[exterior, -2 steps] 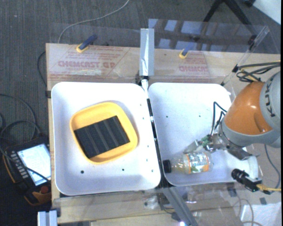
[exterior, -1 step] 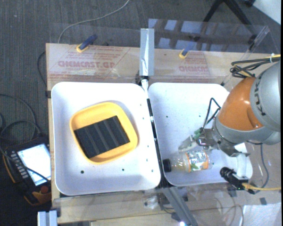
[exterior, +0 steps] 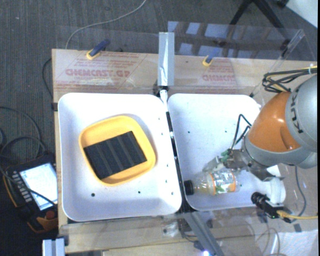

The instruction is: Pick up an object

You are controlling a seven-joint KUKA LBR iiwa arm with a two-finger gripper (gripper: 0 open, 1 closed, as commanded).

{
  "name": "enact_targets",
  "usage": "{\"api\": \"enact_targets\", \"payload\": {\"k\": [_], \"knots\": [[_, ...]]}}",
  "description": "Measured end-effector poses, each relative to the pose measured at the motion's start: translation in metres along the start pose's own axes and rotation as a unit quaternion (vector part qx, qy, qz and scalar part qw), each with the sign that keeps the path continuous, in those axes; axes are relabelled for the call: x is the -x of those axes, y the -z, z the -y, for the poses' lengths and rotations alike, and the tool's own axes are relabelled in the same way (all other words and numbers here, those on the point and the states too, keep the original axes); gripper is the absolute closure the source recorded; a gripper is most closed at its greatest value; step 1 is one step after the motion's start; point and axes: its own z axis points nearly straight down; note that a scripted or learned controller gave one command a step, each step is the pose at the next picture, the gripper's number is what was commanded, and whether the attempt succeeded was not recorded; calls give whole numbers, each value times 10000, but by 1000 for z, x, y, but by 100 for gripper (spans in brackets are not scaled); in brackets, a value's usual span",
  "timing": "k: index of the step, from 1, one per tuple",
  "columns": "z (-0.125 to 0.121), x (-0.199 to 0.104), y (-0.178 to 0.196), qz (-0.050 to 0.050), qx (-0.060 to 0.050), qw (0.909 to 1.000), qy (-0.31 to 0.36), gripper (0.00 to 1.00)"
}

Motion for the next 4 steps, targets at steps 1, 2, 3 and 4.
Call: {"api": "enact_targets", "payload": {"k": [1, 2, 3, 4], "knots": [[-4, 4, 12, 57, 76, 10000, -14, 100], [-3, 3, 11, 48, 52, 10000, -9, 0], [1, 0, 1, 46, 14, 9997, 260, 0], [-4, 34, 25, 14, -64, 9997, -237, 0]]}}
